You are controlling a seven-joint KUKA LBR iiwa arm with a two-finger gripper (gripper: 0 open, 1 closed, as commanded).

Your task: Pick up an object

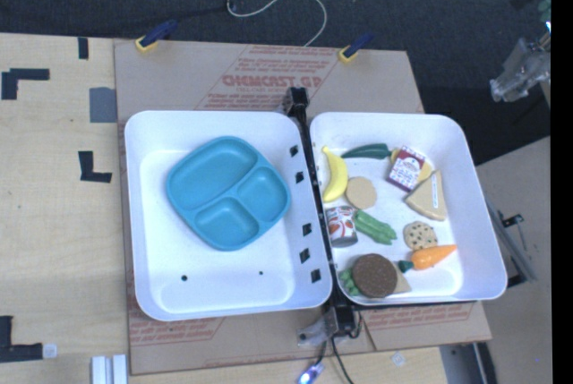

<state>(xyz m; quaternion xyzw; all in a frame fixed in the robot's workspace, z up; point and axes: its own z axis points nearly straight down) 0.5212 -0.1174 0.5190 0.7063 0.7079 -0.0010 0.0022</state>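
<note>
1. Camera view: the tool hangs at the 2 o'clock edge, outside the bins and well apart from every object; it is too blurred to tell its state.
2. The left bin holds a blue divided plate near its centre.
3. The right bin holds the toy foods: a banana at 9 o'clock, a small can below it, a carrot at 5 o'clock, and a brown patty at 6 o'clock.
4. Both bins rest on the worktop.
</note>
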